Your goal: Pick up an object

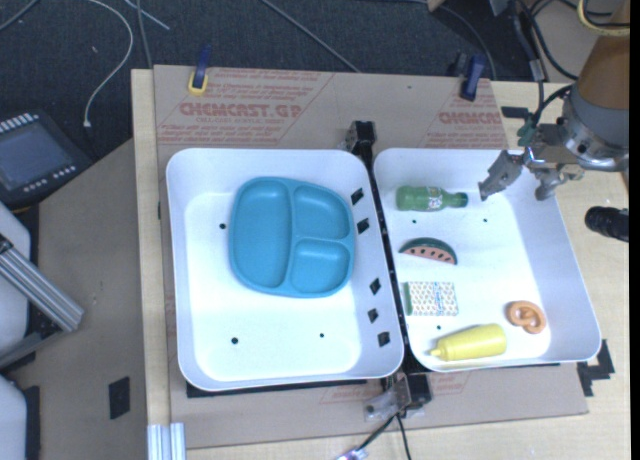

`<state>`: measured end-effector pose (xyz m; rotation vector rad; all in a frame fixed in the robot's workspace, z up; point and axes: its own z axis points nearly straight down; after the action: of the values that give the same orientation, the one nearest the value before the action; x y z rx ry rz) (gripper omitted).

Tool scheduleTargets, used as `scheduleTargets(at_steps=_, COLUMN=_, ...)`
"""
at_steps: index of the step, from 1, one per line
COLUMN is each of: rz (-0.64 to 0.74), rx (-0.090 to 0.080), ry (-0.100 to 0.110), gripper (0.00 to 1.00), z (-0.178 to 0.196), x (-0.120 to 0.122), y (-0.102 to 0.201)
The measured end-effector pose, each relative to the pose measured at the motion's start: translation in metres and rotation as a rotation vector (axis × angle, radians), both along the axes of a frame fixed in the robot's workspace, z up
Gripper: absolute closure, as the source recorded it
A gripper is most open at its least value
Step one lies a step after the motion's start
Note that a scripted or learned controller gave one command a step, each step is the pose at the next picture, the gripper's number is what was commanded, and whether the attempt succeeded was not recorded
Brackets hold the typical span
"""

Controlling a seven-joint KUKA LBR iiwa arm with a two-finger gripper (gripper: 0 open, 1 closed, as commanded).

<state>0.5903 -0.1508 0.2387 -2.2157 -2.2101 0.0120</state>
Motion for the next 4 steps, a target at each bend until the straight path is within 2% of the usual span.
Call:
scheduleTargets(at_steps=1, rz=0.003, rx=-0.002, ry=-0.013, gripper=0.00, z=0.007, x=0.003, y=0.000)
scheduleTargets(at_steps=3, rz=0.001, rx=-0.001, ry=-0.006, gripper=0.00, z=-0.098, x=-0.014, y=-0.005)
scheduleTargets(at_steps=4, rz=0.002, rx=-0.001, ry=-0.008, gripper=0.00, z=-0.151, x=-0.015, y=-0.004)
